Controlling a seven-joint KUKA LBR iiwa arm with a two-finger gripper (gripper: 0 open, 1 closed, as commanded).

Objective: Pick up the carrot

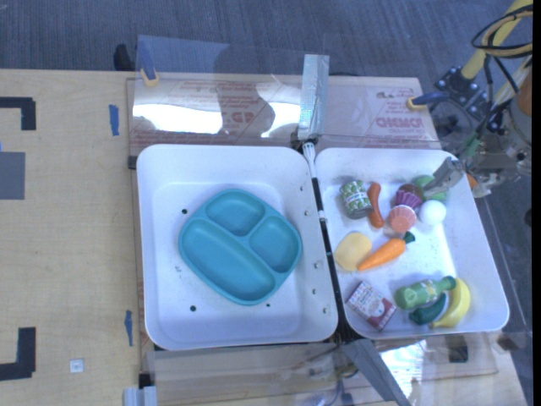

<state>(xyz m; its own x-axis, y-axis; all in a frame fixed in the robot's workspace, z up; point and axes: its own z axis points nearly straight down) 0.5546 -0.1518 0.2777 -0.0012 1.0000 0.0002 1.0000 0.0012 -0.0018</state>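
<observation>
Camera view: hand hovers at right bin edge, carrot apart

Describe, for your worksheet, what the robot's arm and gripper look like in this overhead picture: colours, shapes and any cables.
The gripper shows as slim grey metal fingers on a blocky dark grey wrist, at the right bin's upper right corner. Black cables loop above it, beside a yellow tube. A sliver of orange marks the arm at the picture's edge.

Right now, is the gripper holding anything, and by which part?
Nothing is held. The gripper is at the right bin's upper right edge, apart from the carrot, which lies on the bin floor.
</observation>
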